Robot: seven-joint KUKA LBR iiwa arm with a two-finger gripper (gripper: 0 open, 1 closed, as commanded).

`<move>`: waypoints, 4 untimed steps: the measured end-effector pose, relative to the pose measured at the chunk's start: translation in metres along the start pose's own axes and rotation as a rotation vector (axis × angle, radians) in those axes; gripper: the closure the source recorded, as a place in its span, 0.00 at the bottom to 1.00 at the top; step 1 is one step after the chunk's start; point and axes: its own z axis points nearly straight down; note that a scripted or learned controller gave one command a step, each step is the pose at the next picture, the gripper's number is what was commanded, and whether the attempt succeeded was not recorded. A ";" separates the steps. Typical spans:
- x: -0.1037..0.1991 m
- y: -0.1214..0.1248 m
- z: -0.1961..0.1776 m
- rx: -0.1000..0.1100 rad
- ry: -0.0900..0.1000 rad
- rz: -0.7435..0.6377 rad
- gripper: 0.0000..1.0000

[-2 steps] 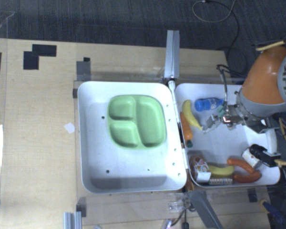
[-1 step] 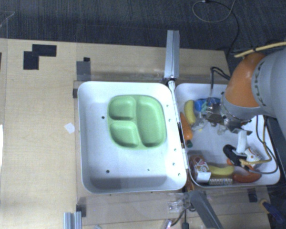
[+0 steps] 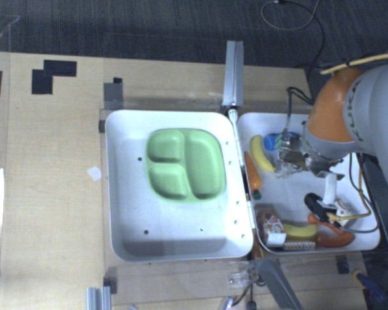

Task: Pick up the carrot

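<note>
My gripper (image 3: 288,162) hangs over the upper middle of the right bin (image 3: 368,241), and from this slanted look down I cannot tell how it is set, since the wrist and cabling crowd the tip. The carrot (image 3: 252,172) lies off to the side of me toward the other bin, well short of a grasp, stretched along the wall that divides the two bins, its green end pointing down toward the near corner. Between it and me sits a yellow banana (image 3: 261,154), close beside the carrot, with a small blue object (image 3: 272,141) just above my tip. That crowding is my main worry: if I come down only a little short of the wall, I judge I would close on the banana instead, or nudge it against the carrot and roll the carrot tighter into the wall. The wall itself is the other hazard; a finger landing on its rim would stop the descent, and a carrot pressed against it leaves little room for a finger on that side. The green divided tray (image 3: 185,164) in the left bin (image 3: 126,231) and the clutter at the right bin's near edge, a second banana (image 3: 299,230) among it, lie clear of my path.
</note>
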 end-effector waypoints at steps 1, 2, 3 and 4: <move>-0.028 0.012 -0.054 0.003 -0.002 0.155 1.00; -0.045 0.074 -0.091 0.001 -0.003 0.359 1.00; -0.092 0.113 -0.110 0.001 -0.003 0.291 1.00; -0.089 0.115 -0.122 -0.004 -0.004 0.280 1.00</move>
